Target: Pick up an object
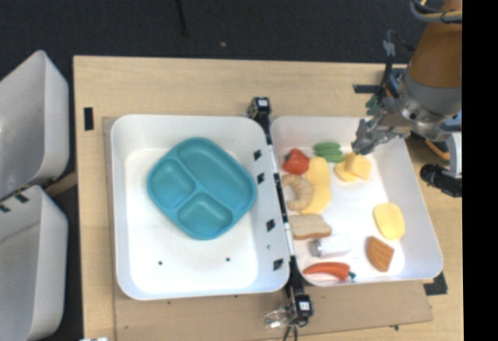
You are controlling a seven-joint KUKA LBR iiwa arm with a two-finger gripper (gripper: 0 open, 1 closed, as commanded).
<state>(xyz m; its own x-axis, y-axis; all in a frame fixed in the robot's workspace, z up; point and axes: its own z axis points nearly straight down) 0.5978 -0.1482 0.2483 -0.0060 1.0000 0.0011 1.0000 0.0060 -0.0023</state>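
Reaching in from the right: grey arm with orange band above the wrist, angled down and leftward over the upper right corner of the right bin. Gripper low at the tip, just above and touching or nearly touching a yellow wedge-shaped piece; too small and blurred to judge the grip. Nothing visibly lifted.

Scattered in the right bin: green piece just left of the gripper, red piece, banana, pale curled piece, bread slice, yellow oval, orange wedge, red item at the near edge.

In the left bin: 1 teal divided tray, lying flat, 3 compartments.
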